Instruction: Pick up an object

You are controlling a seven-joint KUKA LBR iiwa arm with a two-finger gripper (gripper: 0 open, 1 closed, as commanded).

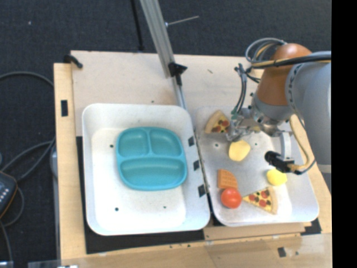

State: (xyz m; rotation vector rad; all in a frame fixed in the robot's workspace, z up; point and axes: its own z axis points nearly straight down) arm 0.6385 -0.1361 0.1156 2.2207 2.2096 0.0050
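Since nothing shows lifted between the fingers, the pick reads as not yet made, and the lines below set out how things lie.

Arm: the grey arm with its orange band reaches in from the right, bent down over the far part of the right bin (304, 208).
End effector: the end effector (239, 128) sits low at the far left of that bin, just above the pale yellow piece (239, 150) and just beside the pizza slice (217, 123); whether it is wide or narrow I cannot tell, as the wrist hides it.
Likeliest target: the pale yellow piece, lying on the bin floor directly under the tool; whether they touch cannot be made out.
Other candidates: an orange waffle-like square (226, 178) and a red tomato (231, 197) close together near the bin's left wall, a second pizza slice (262, 199) toward the near rim, and a yellow lemon-like item (276, 176) to the right under the arm's cable.
Left bin: the left bin (95, 205) carries a teal divided plate (151, 158), well apart from the arm.
Tabletop: the tabletop (111, 77) carries both bins side by side.
Done: by my reading, the approach only.
Left: closing on one item, then raising it clear of the bin floor.
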